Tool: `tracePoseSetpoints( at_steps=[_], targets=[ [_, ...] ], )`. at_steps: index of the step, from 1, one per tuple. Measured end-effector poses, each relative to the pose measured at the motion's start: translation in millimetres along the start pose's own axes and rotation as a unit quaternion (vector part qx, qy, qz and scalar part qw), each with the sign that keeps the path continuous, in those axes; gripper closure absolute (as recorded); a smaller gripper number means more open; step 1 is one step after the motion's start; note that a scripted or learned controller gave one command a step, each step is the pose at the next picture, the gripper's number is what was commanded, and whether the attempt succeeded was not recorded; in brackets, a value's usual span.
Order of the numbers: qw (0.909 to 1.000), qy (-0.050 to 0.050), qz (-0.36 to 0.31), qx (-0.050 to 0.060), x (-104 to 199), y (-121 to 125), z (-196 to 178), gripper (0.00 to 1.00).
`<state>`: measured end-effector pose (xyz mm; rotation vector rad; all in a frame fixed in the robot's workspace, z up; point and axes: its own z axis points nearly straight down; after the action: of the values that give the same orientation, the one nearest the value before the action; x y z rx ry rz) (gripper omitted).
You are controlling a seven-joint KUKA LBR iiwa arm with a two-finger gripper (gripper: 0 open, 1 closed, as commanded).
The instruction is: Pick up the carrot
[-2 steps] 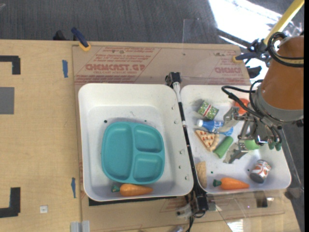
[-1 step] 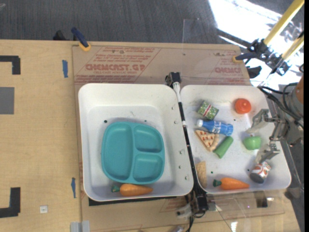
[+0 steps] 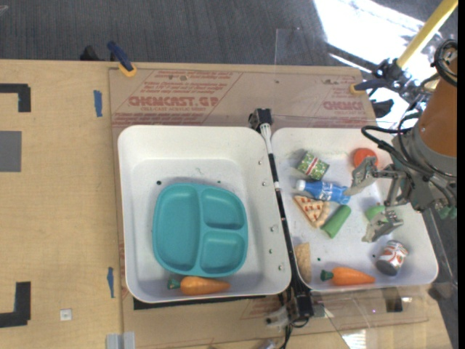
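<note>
Two shallow white bins with rounded corners and a smooth, matte plastic look sit side by side on a brown board printed with red lettering. In the left bin point(image 3: 138, 195) a teal divided tray point(image 3: 200, 227), glossy and soft-cornered with three compartments, lies flat; just below it, by the near wall, rests a carrot point(image 3: 202, 285), a tapered orange cone with a small green top at its left end. The right bin point(image 3: 425, 267) holds a second carrot point(image 3: 350, 275) of the same shape near its front wall, green stub pointing left, lying apart from the other pieces. Further up in that bin are a small green and white can point(image 3: 312, 166) tipped on its side, a blue bottle point(image 3: 325, 190) lying flat, a triangular pizza slice point(image 3: 312, 209) with red spots, a smooth green cylinder point(image 3: 337, 220), a round red tomato-like piece point(image 3: 364, 155) and a silver can with red marking point(image 3: 393, 257). The gripper point(image 3: 379, 195), a skeletal metal assembly under the orange band, hangs over the right half of the right bin with its two fingers spread wide, one tip near the blue bottle and the other above the silver can; nothing lies between them, and both carrots are well clear of it.
</note>
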<state>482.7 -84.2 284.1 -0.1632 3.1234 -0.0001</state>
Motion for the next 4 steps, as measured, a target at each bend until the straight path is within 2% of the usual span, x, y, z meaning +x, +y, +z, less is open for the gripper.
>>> tracePoseSetpoints(
  at_steps=[1,2,3,4],
  targets=[
    [0.9932,0.0,-0.117,-0.001,-13,54,-28,0.0],
    [0.9542,0.001,-0.299,0.0,-30,-60,0,0.0],
    [0.9038,0.004,-0.428,-0.005,-4,1,41,0.0],
    [0.8633,-0.001,-0.505,-0.002,-2,22,-4,0.0]
  ],
)
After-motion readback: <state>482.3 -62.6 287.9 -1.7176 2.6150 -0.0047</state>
